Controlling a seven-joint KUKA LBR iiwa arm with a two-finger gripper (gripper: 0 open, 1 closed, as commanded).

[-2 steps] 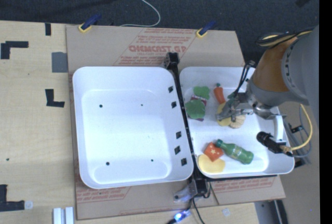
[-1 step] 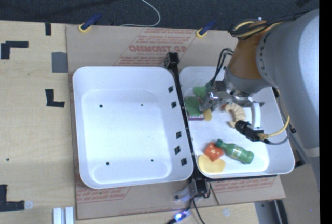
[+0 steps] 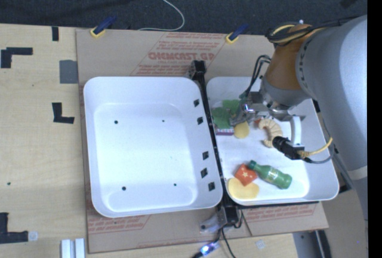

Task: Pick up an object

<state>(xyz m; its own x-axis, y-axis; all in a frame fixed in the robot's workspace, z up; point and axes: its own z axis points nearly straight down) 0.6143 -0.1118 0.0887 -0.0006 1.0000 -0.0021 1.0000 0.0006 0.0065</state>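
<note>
The right bin (image 3: 319, 188) holds several small things: a green flat piece (image 3: 225, 114) at its left side, a small yellow lump (image 3: 241, 130), a tan ridged toy (image 3: 273, 130), a green bottle (image 3: 271, 174), a red block (image 3: 245, 175) and a yellow piece (image 3: 244, 190). My gripper (image 3: 249, 108) hangs low over the bin's upper left part, just right of the green piece and above the yellow lump. The wrist and arm hide its fingers.
The left bin (image 3: 95, 149) sits beside the right one, with a black divider strip (image 3: 206, 131) between them. Both rest on a cardboard sheet (image 3: 167, 57). A thin cable (image 3: 170, 3) loops at the back.
</note>
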